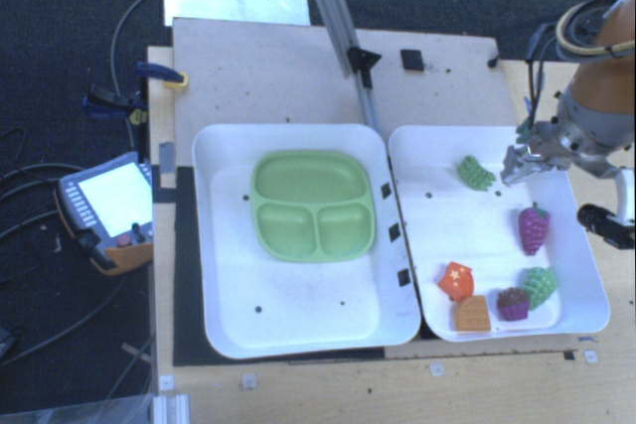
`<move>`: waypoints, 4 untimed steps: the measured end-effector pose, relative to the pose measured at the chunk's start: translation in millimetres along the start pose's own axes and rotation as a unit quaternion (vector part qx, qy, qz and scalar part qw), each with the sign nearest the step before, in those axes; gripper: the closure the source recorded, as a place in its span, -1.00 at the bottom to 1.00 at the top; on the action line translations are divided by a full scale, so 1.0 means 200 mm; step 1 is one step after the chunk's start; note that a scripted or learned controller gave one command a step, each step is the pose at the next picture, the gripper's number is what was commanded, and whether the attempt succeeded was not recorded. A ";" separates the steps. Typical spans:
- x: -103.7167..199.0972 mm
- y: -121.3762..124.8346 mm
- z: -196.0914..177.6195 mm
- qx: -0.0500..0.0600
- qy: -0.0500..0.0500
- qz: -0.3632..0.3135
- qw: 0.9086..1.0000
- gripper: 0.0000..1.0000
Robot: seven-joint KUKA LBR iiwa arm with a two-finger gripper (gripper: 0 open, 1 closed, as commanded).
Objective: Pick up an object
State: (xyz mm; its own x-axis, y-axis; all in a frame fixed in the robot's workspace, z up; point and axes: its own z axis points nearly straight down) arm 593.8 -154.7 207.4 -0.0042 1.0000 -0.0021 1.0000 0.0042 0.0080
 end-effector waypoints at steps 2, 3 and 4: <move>0.25 -0.09 -0.23 0.004 0.001 -0.002 1.000 1.00; 0.51 -0.10 -0.23 0.004 0.002 -0.003 1.000 1.00; 0.75 -0.20 -0.16 0.005 0.002 -0.003 1.000 1.00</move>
State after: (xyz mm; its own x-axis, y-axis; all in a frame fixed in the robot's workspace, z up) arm 553.4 -5.7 239.7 -0.0095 1.0000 0.0021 1.0000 0.0095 -0.0017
